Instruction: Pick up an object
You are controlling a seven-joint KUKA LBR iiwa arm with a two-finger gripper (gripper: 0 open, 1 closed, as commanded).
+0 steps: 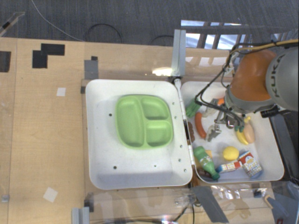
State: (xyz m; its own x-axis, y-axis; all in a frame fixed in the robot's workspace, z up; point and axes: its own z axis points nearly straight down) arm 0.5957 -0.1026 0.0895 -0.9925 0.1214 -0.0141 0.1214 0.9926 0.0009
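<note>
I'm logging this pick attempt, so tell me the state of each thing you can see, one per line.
hand: low in the right bin, nothing visibly held
green tray: flat, right way up, in the left bin
green bottle: lying on its side
hot dog: lying flat beside the hand
lemon: resting loose
banana: lying flat

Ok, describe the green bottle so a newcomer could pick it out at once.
Start at the right-hand white bin, the one crowded with toy food. Go to its near left corner, just past the wall shared with the bin holding the green divided plate. The green bottle lies there on its side, slanted; it is the darkest green item, left of the round yellow lemon.
</note>
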